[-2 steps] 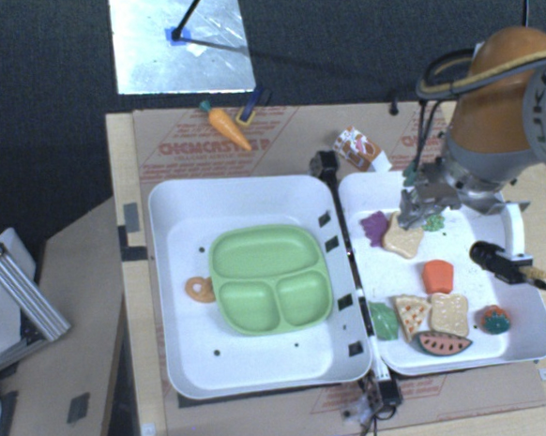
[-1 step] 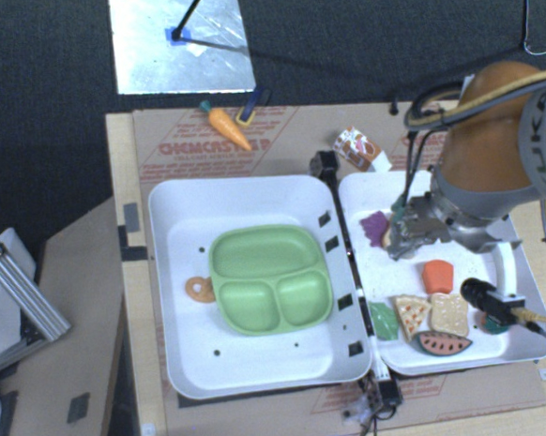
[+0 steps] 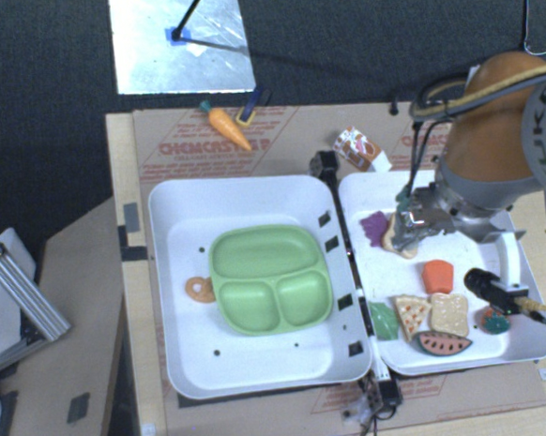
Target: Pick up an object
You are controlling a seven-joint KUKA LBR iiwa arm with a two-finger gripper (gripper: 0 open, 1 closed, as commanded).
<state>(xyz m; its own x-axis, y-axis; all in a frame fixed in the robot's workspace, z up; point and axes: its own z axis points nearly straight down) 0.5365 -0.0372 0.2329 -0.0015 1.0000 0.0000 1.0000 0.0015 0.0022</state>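
My gripper [image 3: 404,235] hangs low in the right bin [image 3: 519,240], near its back left part. It sits right beside a purple piece [image 3: 376,227] and over a small tan piece [image 3: 403,248] that peeks out under it. In front of it lie an orange-red block [image 3: 438,276], a pizza slice [image 3: 411,314], a toast square [image 3: 449,314], a watermelon slice [image 3: 444,343] and a green piece [image 3: 384,320]. Nothing shows as lifted.
The left bin [image 3: 177,257] holds a green divided plate [image 3: 270,278] and a small orange ring [image 3: 200,290]. Behind the bins on the cardboard lie a toy carrot [image 3: 228,127] and a small snack packet [image 3: 360,149]. A small round teal toy [image 3: 494,319] lies at the right bin's front right.
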